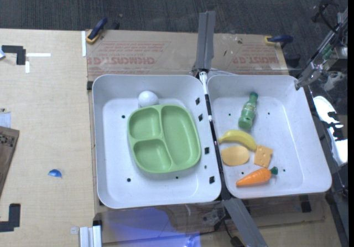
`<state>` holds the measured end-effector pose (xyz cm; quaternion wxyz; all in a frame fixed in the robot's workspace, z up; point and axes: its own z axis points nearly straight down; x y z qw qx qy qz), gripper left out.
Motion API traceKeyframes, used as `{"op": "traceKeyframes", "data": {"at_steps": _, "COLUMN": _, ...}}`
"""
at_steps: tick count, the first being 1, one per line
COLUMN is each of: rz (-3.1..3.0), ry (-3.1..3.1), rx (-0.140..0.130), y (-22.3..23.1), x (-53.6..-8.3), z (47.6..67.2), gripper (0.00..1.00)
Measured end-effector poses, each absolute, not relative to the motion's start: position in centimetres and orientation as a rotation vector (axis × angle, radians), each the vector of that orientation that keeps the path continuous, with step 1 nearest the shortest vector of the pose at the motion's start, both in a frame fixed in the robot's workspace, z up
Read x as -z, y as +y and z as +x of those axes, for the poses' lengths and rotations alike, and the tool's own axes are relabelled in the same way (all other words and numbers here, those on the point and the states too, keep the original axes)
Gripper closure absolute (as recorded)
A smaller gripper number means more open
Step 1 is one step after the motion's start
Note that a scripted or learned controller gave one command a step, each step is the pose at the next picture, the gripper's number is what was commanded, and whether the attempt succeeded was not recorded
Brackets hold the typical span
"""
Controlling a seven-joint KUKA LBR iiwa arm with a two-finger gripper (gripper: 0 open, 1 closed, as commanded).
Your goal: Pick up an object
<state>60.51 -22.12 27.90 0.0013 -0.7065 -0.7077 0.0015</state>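
Across the right bin (290,140), five small objects lie loose and none is held. A green bottle (248,111) lies near the bin's middle, cap toward the far side. Just below it a yellow banana (238,139) curves across the floor, touching a flat tan oval piece (235,155) at its near side. A wedge of orange-yellow cheese (263,157) with holes sits just beside the oval, on its right. An orange carrot (254,177) with a green tip lies nearest the front wall, just below the cheese and pointing leftward. All five cluster in the left half of this bin, close to the wall shared with its neighbour.

Whether the gripper is spread or pressed together cannot be told.

The left bin (110,129) carries a green divided plate (164,138) with three compartments, lying flat at its middle. A white ball (147,97) rests against the plate's far edge. The two bins touch along their inner rims, and a grey bar (206,41) rises from that joint toward the far side. Behind both bins lies a sheet of brown cardboard (138,52), pinned by a blue clamp (98,28) at its left corner and another clamp (279,39) at the right. On the pale wooden bench (44,118), well apart to the left, sits a small blue object (54,173)
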Motion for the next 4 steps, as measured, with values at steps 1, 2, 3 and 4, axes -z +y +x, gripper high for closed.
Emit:
{"op": "traceKeyframes", "data": {"at_steps": 1, "rz": -2.074, "ry": -2.356, "rx": -0.004, "y": -14.9, "x": -18.0, "z": 60.6, "gripper": 0.00}}
{"op": "traceKeyframes", "data": {"at_steps": 2, "rz": -1.703, "ry": -2.640, "rx": -0.001, "y": -12.6, "x": -9.1, "z": 63.0, "gripper": 0.00}}
{"op": "traceKeyframes", "data": {"at_steps": 3, "rz": -1.707, "ry": -2.637, "rx": -0.001, "y": -12.7, "x": -9.9, "z": 63.0, "gripper": 1.00}}
{"op": "traceKeyframes", "data": {"at_steps": 4, "rz": -1.847, "ry": -2.540, "rx": -0.003, "y": -7.2, "x": -19.0, "z": 64.7, "gripper": 1.00}}
